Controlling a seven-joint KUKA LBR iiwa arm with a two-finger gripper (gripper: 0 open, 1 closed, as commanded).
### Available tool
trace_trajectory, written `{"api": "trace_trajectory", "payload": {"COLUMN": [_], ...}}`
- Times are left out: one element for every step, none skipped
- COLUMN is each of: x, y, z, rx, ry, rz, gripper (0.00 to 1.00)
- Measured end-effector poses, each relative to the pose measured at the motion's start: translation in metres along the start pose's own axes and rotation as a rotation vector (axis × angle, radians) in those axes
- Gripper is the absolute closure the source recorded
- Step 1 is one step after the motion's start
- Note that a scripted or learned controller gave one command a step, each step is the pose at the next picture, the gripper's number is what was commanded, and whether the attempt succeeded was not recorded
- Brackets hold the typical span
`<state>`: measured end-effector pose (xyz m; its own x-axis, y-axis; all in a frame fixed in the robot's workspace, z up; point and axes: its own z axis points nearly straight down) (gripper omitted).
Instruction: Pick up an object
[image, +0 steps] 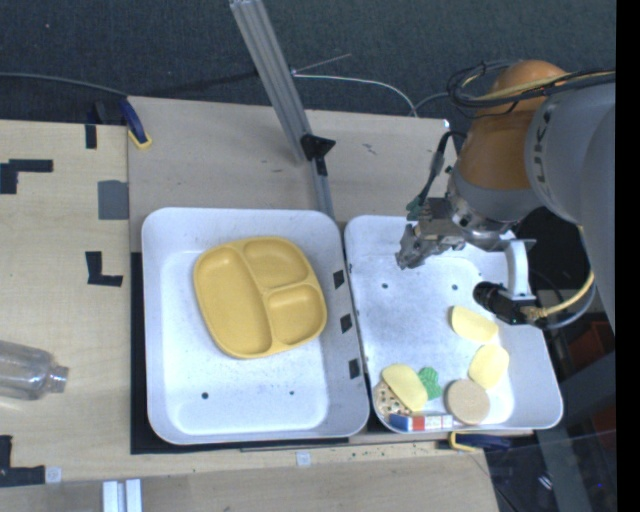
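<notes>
The tool (413, 250) hangs over the right bin's (372, 300) bare upper end; whether it is open cannot be told. Pale yellow pieces (473, 324) cluster well below, and a yellow divided tray (260, 295) lies in the left bin (160, 300).

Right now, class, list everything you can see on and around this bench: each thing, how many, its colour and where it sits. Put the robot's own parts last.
Bins: 2, white, side by side on the bench.
Divided plate: 1, yellow, in the left bin.
Pale pieces: 3, yellow, toward the right bin's near right corner.
Round piece: 1, tan, at the right bin's near edge.
Small piece: 1, green, beside the tan one.
Flat item: 1, red, white and blue, on the right bin's near rim.
Bottle: 1, clear, lying on the bench at far left.
Arm: 1, grey with orange band, from the right.
Gripper: 1, dark, over the right bin's far part.
</notes>
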<state>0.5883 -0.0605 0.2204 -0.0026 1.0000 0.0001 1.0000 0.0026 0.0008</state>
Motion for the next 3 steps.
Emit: {"api": "trace_trajectory", "payload": {"x": [0.045,0.072,0.051], "y": [-0.036,-0.062,-0.065], "z": [-0.009,-0.035,-0.089], "rx": [0.002,0.002,-0.004], "ry": [0.001,0.002,0.0], "rz": [-0.002,-0.002,0.001], "gripper": [1.0,1.0,1.0]}}
